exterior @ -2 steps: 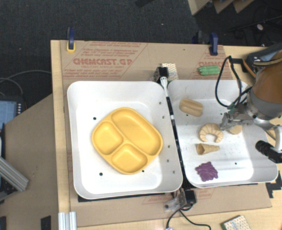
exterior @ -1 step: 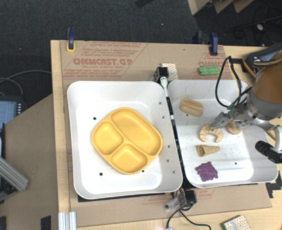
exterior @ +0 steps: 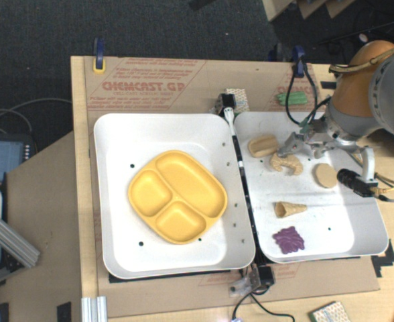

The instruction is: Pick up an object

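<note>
The right bin (exterior: 358,237) holds several small toy foods. A tan bread-like piece (exterior: 263,145) lies at the far left, with a curled tan piece (exterior: 287,164) just in front of it. A round tan cookie (exterior: 325,176) sits to the right. A cone (exterior: 290,209) and a purple grape bunch (exterior: 289,239) lie nearer the front. My gripper (exterior: 303,145) is low over the back of this bin, just behind and right of the curled piece, between the bread piece and the cookie. I see nothing held in it.
The left bin (exterior: 116,146) carries a yellow divided plate (exterior: 177,195) in its middle. A black rail (exterior: 240,180) separates the two bins. Cables and a green clip (exterior: 295,99) lie on the bench behind the right bin.
</note>
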Controlling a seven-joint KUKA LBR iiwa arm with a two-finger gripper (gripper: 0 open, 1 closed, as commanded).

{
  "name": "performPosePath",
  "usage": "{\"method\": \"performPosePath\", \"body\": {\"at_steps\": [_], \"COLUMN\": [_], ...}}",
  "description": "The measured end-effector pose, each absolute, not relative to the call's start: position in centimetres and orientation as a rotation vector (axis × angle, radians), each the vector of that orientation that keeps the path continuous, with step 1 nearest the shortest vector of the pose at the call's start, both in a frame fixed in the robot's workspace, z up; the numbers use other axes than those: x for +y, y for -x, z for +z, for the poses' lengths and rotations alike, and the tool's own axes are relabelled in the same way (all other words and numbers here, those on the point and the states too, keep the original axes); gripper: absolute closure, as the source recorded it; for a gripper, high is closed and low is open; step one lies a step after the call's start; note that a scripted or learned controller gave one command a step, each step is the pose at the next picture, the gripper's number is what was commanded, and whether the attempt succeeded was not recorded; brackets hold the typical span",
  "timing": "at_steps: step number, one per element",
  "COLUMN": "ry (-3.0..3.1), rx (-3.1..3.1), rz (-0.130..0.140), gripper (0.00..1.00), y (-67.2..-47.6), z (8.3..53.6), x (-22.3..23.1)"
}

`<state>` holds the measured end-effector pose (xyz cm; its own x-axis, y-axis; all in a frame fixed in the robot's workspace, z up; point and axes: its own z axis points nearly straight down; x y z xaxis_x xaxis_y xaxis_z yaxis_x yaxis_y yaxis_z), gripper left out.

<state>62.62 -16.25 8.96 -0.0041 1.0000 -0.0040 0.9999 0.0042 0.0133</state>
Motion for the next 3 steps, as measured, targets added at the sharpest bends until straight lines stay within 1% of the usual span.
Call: {"method": "performPosePath", "body": {"at_steps": [1, 2, 3], "ry": [-2.217, -2.219, -2.216], "rx": [2.212, 2.219, 2.218], "rz": [0.014, 0.010, 0.006], "gripper": [0.00, 0.00, 1.00], "y": [-60.5, -58.2, -58.2], "z": [9.2, 9.0, 9.8], "x": [-19.4, -20.8, -20.8]}}
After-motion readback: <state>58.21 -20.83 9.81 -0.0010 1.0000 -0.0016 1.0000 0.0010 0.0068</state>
